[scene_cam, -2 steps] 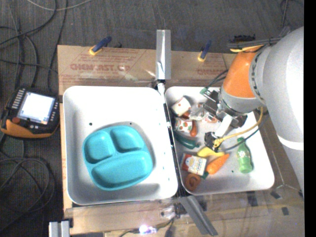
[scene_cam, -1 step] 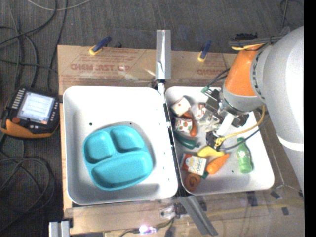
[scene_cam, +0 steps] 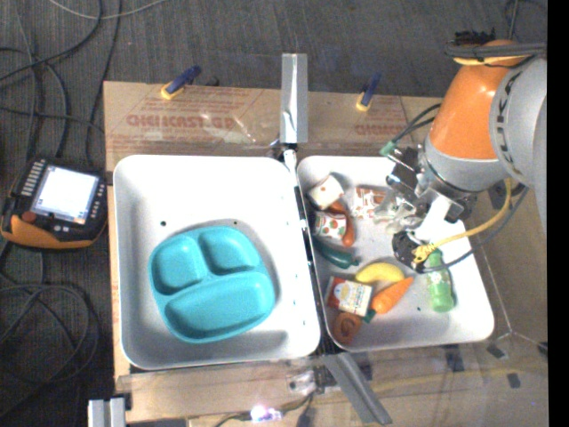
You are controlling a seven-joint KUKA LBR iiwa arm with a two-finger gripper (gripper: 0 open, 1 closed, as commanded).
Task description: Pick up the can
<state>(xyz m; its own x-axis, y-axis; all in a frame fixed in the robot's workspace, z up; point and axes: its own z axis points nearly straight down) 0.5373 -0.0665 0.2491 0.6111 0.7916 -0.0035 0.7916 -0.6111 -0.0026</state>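
Over the right bin point(scene_cam: 467, 323), near its far side, hangs the pincer point(scene_cam: 397, 205), low above the clutter. I cannot tell whether it is spread or pressed together, and nothing can be seen held in it. The can point(scene_cam: 332, 228), as I judge it, is the small piece with a red and white label close to the bin's left wall, so it is apart from the pincer, toward the middle of the view. Probably the arm stands there because it reaches in from the right, and it must go further left to meet the can.

Other things lie close around: a banana point(scene_cam: 378, 273), a carrot point(scene_cam: 392, 294) touching it, a small carton point(scene_cam: 352, 297) and a green bottle point(scene_cam: 440, 290). This crowding leaves little free room beside the can.

The left bin point(scene_cam: 133, 194) carries a blue divided plate point(scene_cam: 212, 281). Both bins rest on a brown tabletop point(scene_cam: 204, 118) with faded red print, held by two clamps point(scene_cam: 180, 81) at the far edge. Around it is dark grey floor point(scene_cam: 53, 87) with loose cables, and a hand controller point(scene_cam: 55, 205) with a bright screen lies at the left.
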